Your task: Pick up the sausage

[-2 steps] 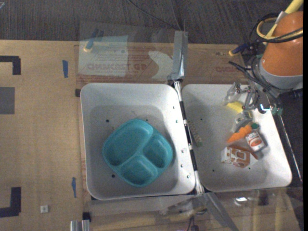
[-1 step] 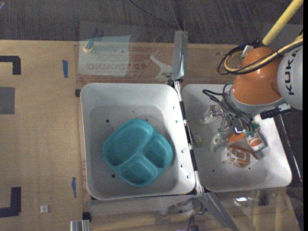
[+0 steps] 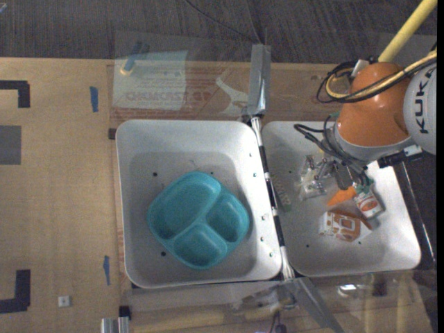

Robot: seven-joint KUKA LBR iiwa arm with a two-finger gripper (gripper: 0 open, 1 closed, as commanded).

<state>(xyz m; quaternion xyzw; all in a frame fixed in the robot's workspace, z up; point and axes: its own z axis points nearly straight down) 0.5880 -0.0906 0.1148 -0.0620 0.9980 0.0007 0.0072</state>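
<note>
Camera view, looking down at a slant on the bench (image 3: pixel 55 207) and its two shallow white bins. The grey arm (image 3: pixel 424 116), with its orange band (image 3: pixel 371 106), reaches in from the right and hangs over the right bin (image 3: pixel 388 255), where the claw (image 3: pixel 338 177) points down into a small cluster of objects. The state of the claw cannot be told: its tip is dark, partly masked by the wrist above it, and merges with the clutter beneath. Just to the left of the claw lies a clear, crinkled packet (image 3: pixel 310 179) with pale contents. Directly below and slightly right of the claw, close against it, lies a small orange piece (image 3: pixel 340 197); whether they touch cannot be told. Just right of that, a small red-and-white object (image 3: pixel 368 203) sits near the claw's lower right side. Further below the claw, a flat item (image 3: pixel 341 225) printed in white and orange-brown rests on the bin floor. Which of these objects is the sausage cannot be established at this resolution; all candidate items lie in the right bin, grouped close beneath and around the claw. Well to the left of the claw, across the divider between the bins, the left bin (image 3: pixel 139 151) holds a teal compartment tray (image 3: pixel 199 218), set at an angle on the bin floor. Beyond the left bin, far above and to the left of the claw, a clear taped sheet (image 3: pixel 154 78) lies flat on the bench.
</note>
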